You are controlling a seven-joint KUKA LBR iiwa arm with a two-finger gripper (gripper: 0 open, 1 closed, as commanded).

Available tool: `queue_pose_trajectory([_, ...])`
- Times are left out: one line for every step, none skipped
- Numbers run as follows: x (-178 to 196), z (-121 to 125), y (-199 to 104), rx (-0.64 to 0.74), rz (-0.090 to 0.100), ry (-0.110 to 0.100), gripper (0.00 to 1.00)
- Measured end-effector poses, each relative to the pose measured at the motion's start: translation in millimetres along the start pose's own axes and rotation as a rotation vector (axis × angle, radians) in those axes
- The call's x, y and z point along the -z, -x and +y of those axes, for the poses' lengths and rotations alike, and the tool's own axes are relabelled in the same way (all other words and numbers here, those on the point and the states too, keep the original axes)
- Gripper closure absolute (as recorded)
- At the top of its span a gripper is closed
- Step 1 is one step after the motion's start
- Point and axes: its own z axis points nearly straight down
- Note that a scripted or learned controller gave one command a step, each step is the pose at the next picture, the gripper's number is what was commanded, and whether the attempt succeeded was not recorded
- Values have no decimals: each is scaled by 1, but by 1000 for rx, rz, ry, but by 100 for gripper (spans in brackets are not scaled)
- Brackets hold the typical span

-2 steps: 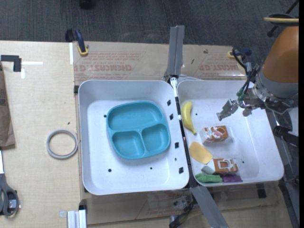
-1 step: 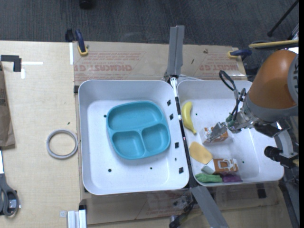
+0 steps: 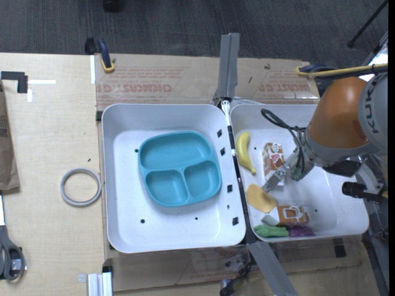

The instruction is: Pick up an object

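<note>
While the arm [image 3: 342, 113] reaches in from 3 o'clock, its tool [image 3: 273, 182] hangs low in the right bin [image 3: 345, 221], just above the yellow wedge [image 3: 260, 198] at about 6 o'clock from its tip; whether it is open or closed cannot be told. A banana [image 3: 245, 152] lies at 10 o'clock from the tool, a packet [image 3: 272, 156] at 12, a carton [image 3: 292, 214] and green [image 3: 271, 230] and purple [image 3: 301, 231] pieces toward 5. A blue tray [image 3: 179, 168] sits in the left bin [image 3: 120, 196]. A tape ring [image 3: 81, 186] lies on the desk [image 3: 43, 147].
</note>
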Motion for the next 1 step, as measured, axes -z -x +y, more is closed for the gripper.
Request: queue_pose_trajectory([0, 5, 8, -225, 1, 0, 0])
